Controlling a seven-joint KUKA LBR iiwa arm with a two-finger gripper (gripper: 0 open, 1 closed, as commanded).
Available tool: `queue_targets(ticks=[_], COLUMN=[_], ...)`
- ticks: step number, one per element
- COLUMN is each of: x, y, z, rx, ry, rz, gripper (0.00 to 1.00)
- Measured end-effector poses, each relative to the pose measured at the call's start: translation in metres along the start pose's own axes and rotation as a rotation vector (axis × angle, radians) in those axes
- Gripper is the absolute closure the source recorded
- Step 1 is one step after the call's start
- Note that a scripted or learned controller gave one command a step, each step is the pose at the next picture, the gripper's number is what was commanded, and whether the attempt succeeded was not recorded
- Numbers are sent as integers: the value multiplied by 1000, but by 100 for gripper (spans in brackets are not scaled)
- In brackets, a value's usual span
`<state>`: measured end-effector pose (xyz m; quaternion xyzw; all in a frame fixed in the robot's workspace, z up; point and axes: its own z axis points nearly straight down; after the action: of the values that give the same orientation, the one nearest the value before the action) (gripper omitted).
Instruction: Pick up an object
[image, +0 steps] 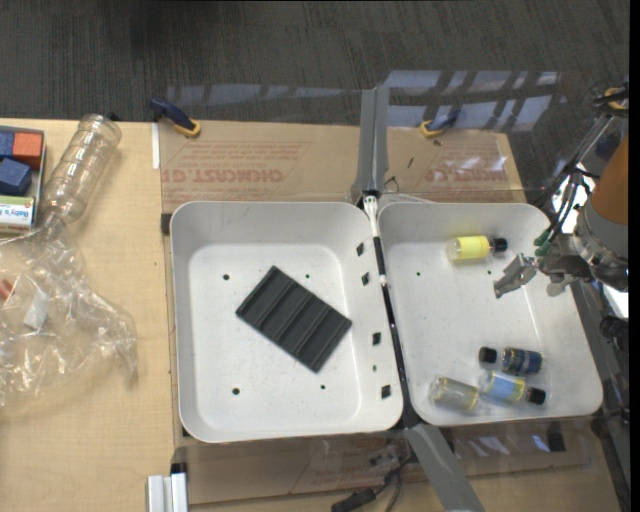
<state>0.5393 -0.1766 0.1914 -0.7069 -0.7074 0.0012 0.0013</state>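
Even, bright overhead light leaves only faint, soft shadows. The white bins (200, 420) are nearly washed out, and glare streaks the clear plastic bottle (78, 170). Focus is slightly soft, with fine detail grainy.

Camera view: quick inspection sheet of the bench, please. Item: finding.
Surface: wooden bench with two white bins, left bin and right bin, side by side on cardboard.
Job's things: dark ribbed panel in left bin; yellow bottle, blue bottle and two pale bottles in right bin.
Clutter: clear plastic bottle, crumpled plastic wrap, box of blocks.
Grippers: gripper over right bin, nothing between fingers.
Cables: dark cable below the bins.
Surroundings: dark floor.
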Motion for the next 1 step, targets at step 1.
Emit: queue_targets(ticks=[1], x=[-44], y=[-61], z=[71], rx=[-4], ry=[3], rz=[-62], gripper=[0])
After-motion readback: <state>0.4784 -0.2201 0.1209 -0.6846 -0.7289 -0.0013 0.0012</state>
